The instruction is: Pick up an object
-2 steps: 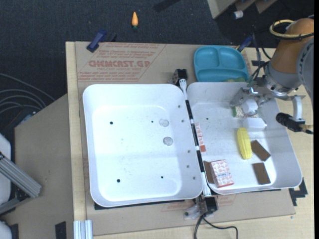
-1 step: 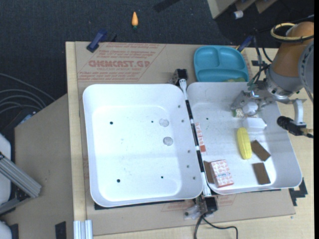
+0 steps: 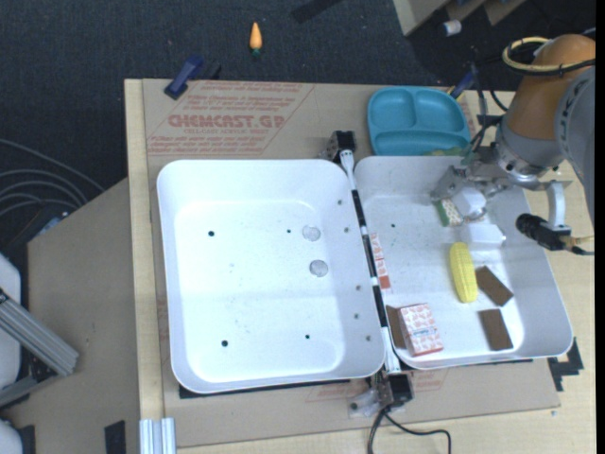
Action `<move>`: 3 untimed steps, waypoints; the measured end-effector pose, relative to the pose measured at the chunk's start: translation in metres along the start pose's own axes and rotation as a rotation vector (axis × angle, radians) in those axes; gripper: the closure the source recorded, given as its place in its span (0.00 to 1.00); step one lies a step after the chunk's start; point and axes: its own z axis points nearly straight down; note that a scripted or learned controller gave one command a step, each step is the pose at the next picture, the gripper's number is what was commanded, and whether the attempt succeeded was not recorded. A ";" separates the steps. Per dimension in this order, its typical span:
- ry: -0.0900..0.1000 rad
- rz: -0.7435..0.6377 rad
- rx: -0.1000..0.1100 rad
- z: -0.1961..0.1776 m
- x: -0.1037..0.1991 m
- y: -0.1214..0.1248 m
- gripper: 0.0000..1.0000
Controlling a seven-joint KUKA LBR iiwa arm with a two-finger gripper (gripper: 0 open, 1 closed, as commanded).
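My gripper (image 3: 465, 193) hangs low over the far part of the right bin (image 3: 406, 183), reaching in from the right under the orange-banded wrist. A small green and white item (image 3: 449, 213) lies just below it, and whether they touch is unclear. A yellow corn-shaped piece (image 3: 463, 272) lies mid-bin. Two brown blocks (image 3: 492, 287) (image 3: 495, 329) lie to its right and front. A red and white patterned box (image 3: 417, 329) rests at the bin's front left corner.
The left bin (image 3: 189, 197) holds two small round marks (image 3: 311, 234) near its middle. A blue divided tray (image 3: 419, 121) stands behind the right bin. A blue clip (image 3: 183, 77) and an orange bit (image 3: 255, 36) lie beyond the bench.
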 end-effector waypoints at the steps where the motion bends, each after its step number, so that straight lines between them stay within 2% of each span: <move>1: 0.012 -0.003 0.005 -0.001 -0.015 0.001 0.00; 2: 0.002 0.000 0.003 0.000 -0.010 0.000 0.00; 3: 0.001 0.000 0.004 0.000 -0.003 -0.005 0.00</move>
